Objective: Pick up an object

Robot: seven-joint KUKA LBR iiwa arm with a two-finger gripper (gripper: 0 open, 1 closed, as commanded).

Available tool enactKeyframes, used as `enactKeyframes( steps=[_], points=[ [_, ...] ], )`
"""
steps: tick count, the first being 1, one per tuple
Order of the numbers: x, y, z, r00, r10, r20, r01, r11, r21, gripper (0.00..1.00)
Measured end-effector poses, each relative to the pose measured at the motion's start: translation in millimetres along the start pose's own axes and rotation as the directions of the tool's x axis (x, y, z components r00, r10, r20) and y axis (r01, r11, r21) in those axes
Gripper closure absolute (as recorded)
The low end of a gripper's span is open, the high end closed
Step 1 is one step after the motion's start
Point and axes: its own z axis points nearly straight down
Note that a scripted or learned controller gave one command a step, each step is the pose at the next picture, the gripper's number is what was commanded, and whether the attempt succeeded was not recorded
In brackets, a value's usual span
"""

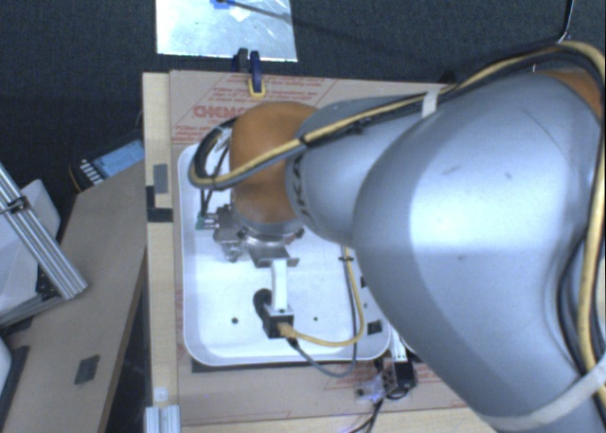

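Object: I cannot make one out from where I stand. The bare floor of the white bin [204, 341] carries a few small dark specks, too small to tell whether they are holes or marks. Anything worth picking would lie hidden under the gripper [254, 240], which hangs over the middle of that bin, pointing down.

Gripper: it is seen from above, and its own body covers the working end. Whether it is spread, closed or holding anything cannot be told.

Arm [454, 232]: it reaches in across the bin's right half, covering that side and everything to the right of the bin. The orange band [265, 166] sits directly above the gripper, over the bin's far half.

Surroundings: the bin rests on a cardboard sheet [284, 95], which shows past the bin's far rim, where a clamp [251, 66] grips its edge. The pale wooden desk [104, 251] extends to the left of the bin. A silver sheet [227, 5] lies further back, beyond the bin.

Finding: in my judgement the task is at the approach or grasp stage. No pick is confirmed. Securing a hold, lifting clear of the bin and showing the hold is good all remain.
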Motion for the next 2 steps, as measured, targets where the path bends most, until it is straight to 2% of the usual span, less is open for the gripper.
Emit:
enactKeyframes(
  steps=[1,2],
  points=[
    [-0.5,85.4,-28.8,1.000,0.001,-0.001,-0.001,1.000,-0.010,1.00],
    [0.4,115.2,-135.9,1.000,-0.003,-0.003,0.003,1.000,-0.013,1.00]
  ],
)
